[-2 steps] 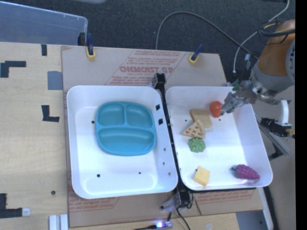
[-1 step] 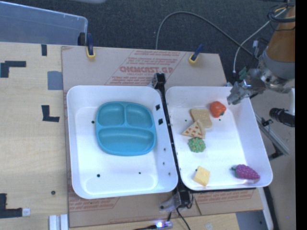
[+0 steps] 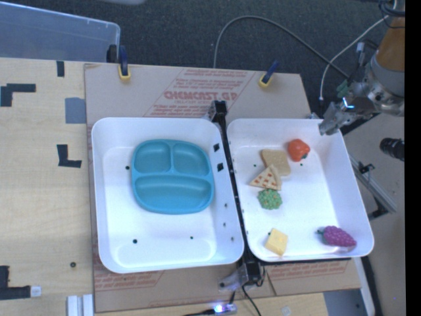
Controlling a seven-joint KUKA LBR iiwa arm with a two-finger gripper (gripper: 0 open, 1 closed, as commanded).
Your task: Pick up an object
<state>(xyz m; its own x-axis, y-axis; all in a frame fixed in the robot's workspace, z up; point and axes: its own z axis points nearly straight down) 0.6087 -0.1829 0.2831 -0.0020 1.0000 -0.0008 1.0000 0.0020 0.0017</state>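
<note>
Arm (image 3: 388, 51) enters from the right. Gripper (image 3: 332, 122) hangs over the far right corner of the right bin (image 3: 342, 176), just above its rim, nothing seen between its tips. Can't tell if it's released or clenched.

Right bin contents:
- red tomato (image 3: 298, 149), far side, closest item to the gripper but apart from it
- bread slice (image 3: 276, 161), just left of the tomato
- pizza wedge (image 3: 266, 178), touching the bread's near edge
- green broccoli (image 3: 270, 199), just near of the pizza
- yellow cheese block (image 3: 277, 241), near side
- purple grapes (image 3: 337, 236), near right corner

Left bin (image 3: 108, 196) holds a blue divided plate (image 3: 172, 176), three compartments, lying flat.
</note>
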